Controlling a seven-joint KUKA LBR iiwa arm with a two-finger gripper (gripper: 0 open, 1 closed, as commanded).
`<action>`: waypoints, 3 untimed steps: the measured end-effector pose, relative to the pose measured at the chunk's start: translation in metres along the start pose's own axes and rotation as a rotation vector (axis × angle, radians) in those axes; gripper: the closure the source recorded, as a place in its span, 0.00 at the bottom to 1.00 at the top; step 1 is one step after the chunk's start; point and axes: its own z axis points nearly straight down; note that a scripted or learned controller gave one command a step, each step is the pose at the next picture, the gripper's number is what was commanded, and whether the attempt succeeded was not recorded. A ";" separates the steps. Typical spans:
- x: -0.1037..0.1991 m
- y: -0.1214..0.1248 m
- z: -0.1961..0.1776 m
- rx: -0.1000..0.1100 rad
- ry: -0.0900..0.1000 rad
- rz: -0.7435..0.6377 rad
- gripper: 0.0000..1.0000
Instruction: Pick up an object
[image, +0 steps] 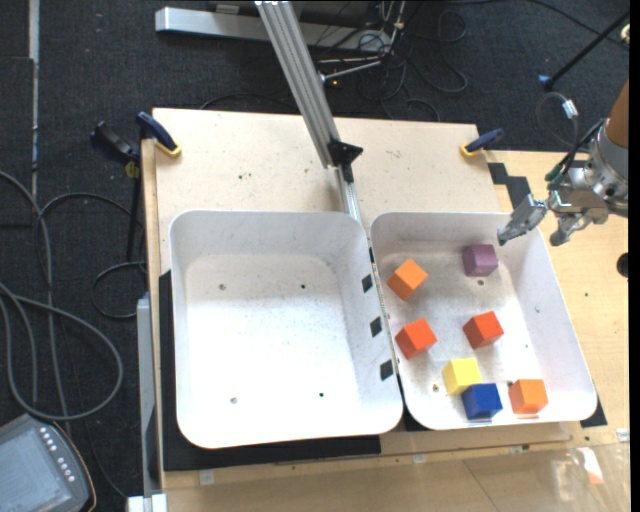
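Blocks (482, 329) of several colours in right bin (560, 300); left bin (190, 300) alongside.

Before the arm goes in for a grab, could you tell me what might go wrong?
The gripper hangs open over the right bin's far rim, so descending straight could strike it. The purple cube, the nearest, sits close to that wall. The yellow cube and blue cube touch, so fingers might snag both.
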 end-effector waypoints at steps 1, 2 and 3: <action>0.000 0.001 -0.003 -0.004 -0.002 -0.002 0.00; 0.002 -0.009 0.056 0.002 0.000 0.003 0.00; 0.006 -0.017 0.104 0.001 0.000 0.003 0.00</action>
